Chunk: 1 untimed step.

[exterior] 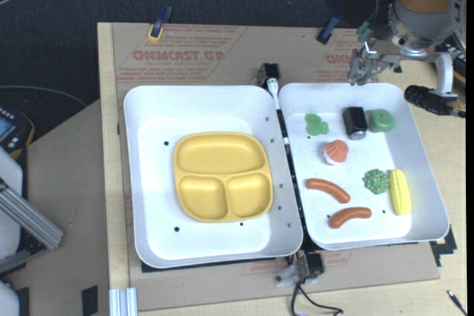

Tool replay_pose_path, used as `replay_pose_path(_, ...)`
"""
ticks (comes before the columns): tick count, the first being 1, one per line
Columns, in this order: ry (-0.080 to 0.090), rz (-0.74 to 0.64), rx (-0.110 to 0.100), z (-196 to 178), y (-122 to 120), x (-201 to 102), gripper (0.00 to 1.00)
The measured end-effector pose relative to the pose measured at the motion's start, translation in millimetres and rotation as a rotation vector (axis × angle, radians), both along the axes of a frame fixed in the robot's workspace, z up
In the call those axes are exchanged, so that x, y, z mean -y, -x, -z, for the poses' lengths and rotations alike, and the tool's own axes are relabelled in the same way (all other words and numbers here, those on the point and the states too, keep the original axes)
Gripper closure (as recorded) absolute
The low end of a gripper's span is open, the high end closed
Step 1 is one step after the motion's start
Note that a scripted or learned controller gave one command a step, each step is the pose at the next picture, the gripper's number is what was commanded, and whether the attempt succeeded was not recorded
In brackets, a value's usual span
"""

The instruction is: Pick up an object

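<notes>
- Gripper (362, 70) hovers at upper right, above the right bin's (426, 181) far rim; whether its fingers are wide or narrow, I cannot tell.
- Toy foods lie scattered apart, likely for easy single grasps.

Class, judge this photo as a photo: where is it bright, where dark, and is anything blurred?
Camera view: both white bins are brightly, evenly lit with soft shadows; the yellow tray shows mild sheen; the floor at top is dark; the gripper looks slightly soft, the toy food fairly sharp.
</notes>
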<state>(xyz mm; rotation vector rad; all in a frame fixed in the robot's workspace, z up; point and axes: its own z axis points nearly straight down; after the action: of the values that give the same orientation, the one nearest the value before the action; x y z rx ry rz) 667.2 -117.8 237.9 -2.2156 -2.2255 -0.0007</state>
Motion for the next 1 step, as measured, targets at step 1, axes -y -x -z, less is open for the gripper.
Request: replay_pose_path(1, -0.002, -0.001, -0.002, 13.1, 7.4, -49.8, 1.00)
